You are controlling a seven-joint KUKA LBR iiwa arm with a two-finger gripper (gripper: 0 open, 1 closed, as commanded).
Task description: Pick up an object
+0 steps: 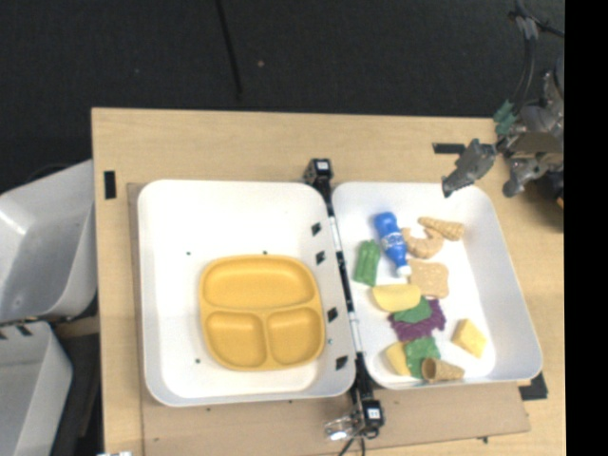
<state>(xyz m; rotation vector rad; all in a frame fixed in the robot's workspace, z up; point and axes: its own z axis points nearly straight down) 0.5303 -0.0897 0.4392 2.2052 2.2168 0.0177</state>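
Observation:
The right bin [508, 283] holds several toy foods: a blue bottle [388, 236], a green piece [367, 262], an ice-cream cone [442, 227], a slice of toast [429, 277], a yellow slice [396, 297], purple grapes [418, 317] and a yellow wedge [468, 337]. My gripper [486, 180] hangs over the bin's far right corner, above and to the right of the cone. Its two dark fingers [463, 172] stand apart with nothing between them.
The left bin [171, 255] holds a yellow three-compartment tray [261, 312]. More toy pieces, green, yellow and a second cone [442, 370], lie at the right bin's near edge. A clamp [319, 170] sits where the bins meet at the back.

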